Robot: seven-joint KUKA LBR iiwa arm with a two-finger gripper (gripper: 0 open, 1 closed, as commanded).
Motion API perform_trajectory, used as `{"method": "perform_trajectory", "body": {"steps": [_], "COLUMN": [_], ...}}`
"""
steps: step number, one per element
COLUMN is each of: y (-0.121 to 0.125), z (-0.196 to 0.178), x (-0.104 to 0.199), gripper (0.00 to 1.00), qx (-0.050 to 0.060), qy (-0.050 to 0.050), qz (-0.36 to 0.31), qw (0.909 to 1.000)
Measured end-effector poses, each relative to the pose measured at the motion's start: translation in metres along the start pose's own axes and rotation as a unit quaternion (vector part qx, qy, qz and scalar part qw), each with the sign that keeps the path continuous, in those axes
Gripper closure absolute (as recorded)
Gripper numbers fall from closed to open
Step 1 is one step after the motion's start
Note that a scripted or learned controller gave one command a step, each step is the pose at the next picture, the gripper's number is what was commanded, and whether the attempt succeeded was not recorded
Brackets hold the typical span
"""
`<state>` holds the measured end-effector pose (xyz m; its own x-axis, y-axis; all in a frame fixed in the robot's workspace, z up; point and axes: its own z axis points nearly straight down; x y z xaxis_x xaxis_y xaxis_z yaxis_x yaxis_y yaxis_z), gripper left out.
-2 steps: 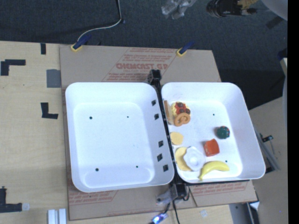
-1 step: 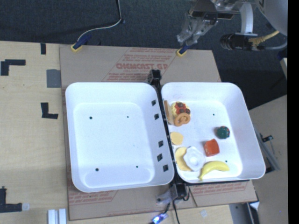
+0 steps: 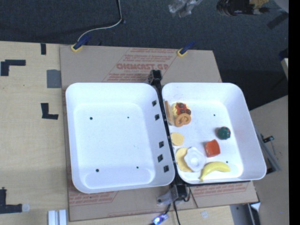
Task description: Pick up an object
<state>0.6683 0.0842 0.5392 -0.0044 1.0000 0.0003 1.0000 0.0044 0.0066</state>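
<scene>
Still pre-approach: gripper point(image 3: 185, 3) blurred at 12 o'clock, aperture untellable, nothing visibly held. Next: descend toward right bin point(image 3: 236, 97), perhaps banana point(image 3: 214, 169) at 5 o'clock.

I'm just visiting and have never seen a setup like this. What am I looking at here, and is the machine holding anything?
This is one picture from a camera fixed above a workbench, looking down at a slant. On a sheet of cardboard sit two shallow white bins side by side.

The right bin holds small toy foods: a yellow banana near the front, a red block, a dark green ball, a fried egg, a small yellow round piece, and a pastry-like piece near the divider. The left bin is a plain white tray.

The blurred pale shape at the top is the robot's gripper, up above the floor behind the bench. It is too blurred to tell its state. Its job is to pick something up.
</scene>
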Motion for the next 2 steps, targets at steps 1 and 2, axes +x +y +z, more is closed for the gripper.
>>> {"method": "perform_trajectory", "body": {"steps": [1,2], "y": [-0.002,0.0], "z": [0.128,0.027], "x": [-0.09,0.004], "gripper": [1.0,1.0], "qx": [0.01,0.0], "qy": [-0.002,0.0], "qz": [0.006,-0.001], "qw": [0.9999,1.0]}}
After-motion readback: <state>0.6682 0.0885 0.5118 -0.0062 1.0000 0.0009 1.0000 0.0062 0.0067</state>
